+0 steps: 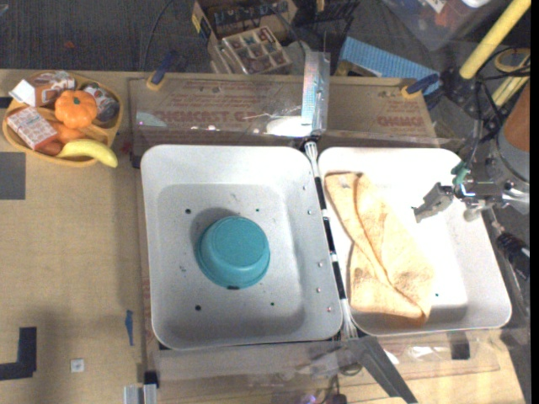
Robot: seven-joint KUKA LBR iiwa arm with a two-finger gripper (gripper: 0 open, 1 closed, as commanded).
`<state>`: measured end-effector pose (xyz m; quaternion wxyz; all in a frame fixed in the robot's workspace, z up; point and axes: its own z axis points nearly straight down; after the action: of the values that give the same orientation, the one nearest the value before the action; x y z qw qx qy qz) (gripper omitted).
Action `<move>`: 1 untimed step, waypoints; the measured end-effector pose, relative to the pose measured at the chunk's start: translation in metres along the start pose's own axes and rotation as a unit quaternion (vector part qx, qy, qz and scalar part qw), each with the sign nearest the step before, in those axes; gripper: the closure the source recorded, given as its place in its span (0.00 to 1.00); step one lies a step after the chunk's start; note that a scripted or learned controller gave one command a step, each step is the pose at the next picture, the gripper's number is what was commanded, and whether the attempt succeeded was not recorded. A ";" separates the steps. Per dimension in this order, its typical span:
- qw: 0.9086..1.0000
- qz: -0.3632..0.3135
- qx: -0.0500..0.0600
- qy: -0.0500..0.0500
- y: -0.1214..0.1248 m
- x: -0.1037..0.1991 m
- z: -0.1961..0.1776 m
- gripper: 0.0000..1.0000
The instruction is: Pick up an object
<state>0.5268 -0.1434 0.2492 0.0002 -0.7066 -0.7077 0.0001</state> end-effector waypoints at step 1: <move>0.996 -0.085 -0.002 -0.001 -0.010 -0.073 0.004 0.00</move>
<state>0.5171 -0.2161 0.2450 -0.0023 -0.6435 -0.7654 -0.0004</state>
